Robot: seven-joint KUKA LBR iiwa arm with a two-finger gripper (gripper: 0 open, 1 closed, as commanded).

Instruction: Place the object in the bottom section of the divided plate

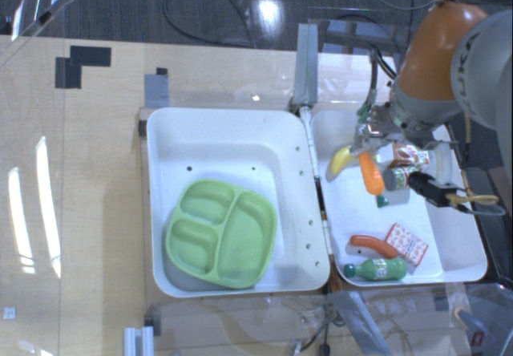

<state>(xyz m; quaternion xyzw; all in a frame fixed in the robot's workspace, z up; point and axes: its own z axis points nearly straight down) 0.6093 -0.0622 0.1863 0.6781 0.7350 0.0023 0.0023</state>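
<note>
Surroundings: the table (pixel 80 186) carries two shallow white bins side by side, the left bin (pixel 224 118) and the right bin (pixel 353 210), meeting along a shared rim.

The green divided plate (pixel 240 242) lies flat in the near half of the left bin. It has two small sections on its left side and one large section on its right side.

All loose items lie in the right bin, well apart from the plate and separated from it by the shared rim:
- a yellow banana (pixel 340 161) at the far left, close to the rim;
- an orange carrot (pixel 371 175) just beside the banana, lengthwise toward the near edge;
- a red-and-white packet (pixel 411 156) and a small grey-green can (pixel 395 179) right of the carrot;
- a red sausage (pixel 372 244) and a red patterned pouch (pixel 407 243) near the front;
- a green bottle (pixel 377 269) on its side against the front wall.

The arm (pixel 481 66) enters from the right over the far corner of the right bin, with the orange band (pixel 437 50) above the wrist and the wrist angled down and to the left. The pincer (pixel 367 136) sits low over the far part of the right bin, directly above the upper end of the carrot and just beside the banana. Whether the pincer is open or closed cannot be told, nor whether it has hold of the carrot.
</note>
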